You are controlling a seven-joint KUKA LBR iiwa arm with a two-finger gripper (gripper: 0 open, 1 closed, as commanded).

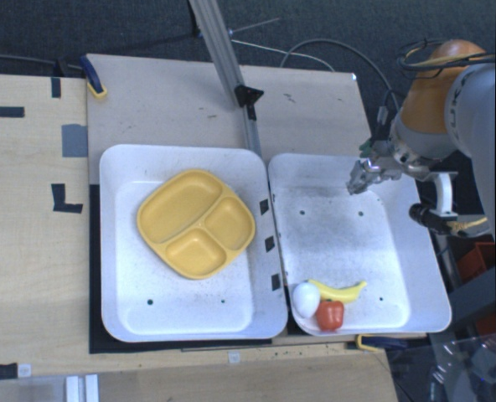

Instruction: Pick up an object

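Banana (342,291), egg (305,299) and tomato (331,314) bunch at right bin's (332,224) near edge; hand (364,177) hovers far corner, grip state unclear, nothing visibly held—go for banana's free end.

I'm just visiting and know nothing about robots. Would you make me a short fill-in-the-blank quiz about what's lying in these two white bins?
1. The yellow divided plate lies in the ____ bin.
2. The plate has ____ compartments.
3. The banana, the white egg-shaped ball and the red toy sit together in the right bin's ____ left corner.
4. The gripper hovers over the right bin's ____ edge, away from the toys.

Missing words: left; three; near; far
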